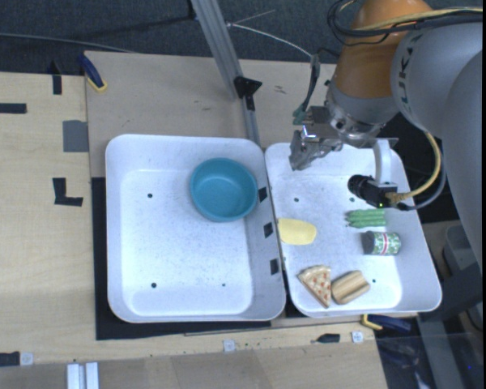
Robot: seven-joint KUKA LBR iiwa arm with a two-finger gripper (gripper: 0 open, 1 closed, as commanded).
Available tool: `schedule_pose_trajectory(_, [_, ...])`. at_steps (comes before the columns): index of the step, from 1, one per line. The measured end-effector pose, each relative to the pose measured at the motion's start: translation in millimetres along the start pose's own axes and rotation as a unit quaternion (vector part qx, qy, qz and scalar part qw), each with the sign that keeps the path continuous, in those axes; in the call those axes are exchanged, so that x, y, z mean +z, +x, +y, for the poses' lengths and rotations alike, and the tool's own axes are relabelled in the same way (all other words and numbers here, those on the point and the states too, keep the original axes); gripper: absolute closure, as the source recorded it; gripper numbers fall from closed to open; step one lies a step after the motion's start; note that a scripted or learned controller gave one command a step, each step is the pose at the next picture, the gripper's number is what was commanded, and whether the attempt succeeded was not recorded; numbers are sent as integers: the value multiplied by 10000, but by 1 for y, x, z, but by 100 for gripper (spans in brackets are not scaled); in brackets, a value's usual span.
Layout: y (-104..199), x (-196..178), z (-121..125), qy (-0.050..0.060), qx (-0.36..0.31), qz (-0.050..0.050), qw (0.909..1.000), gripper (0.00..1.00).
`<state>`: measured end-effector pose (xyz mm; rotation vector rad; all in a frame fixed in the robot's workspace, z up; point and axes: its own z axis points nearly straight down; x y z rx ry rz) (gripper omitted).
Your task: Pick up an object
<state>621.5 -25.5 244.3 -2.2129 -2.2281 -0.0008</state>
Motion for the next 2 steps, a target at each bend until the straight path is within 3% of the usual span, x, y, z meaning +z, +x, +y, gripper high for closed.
schedule_pose_trajectory(2, [94, 19, 8, 8, 3, -5, 10000, 100])
